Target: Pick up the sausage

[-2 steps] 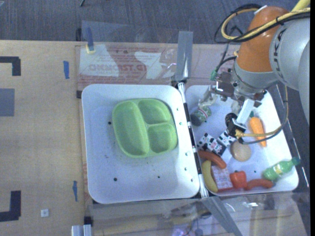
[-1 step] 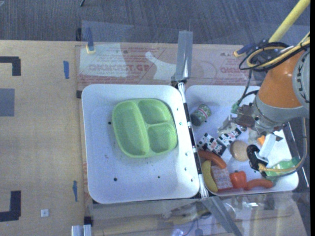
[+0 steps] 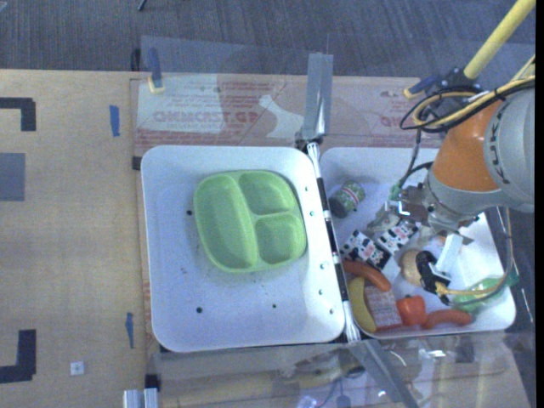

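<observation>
Two bins (image 3: pixel 170 313): the gripper (image 3: pixel 425 240) hangs over the right one near the sausage (image 3: pixel 367 275), grip seemingly indiscernible.

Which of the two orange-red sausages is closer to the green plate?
The sausage lying slantwise just above the banana, near the bins' dividing wall. The other sausage lies far off, by the right bin's front right corner.

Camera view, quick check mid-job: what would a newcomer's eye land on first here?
Probably the lime-green divided plate, alone in the left bin. Next, the arm's orange band over the right bin, where the gripper hangs above a clutter of toy food; an orange-red sausage lies near the bin's left side.
</observation>
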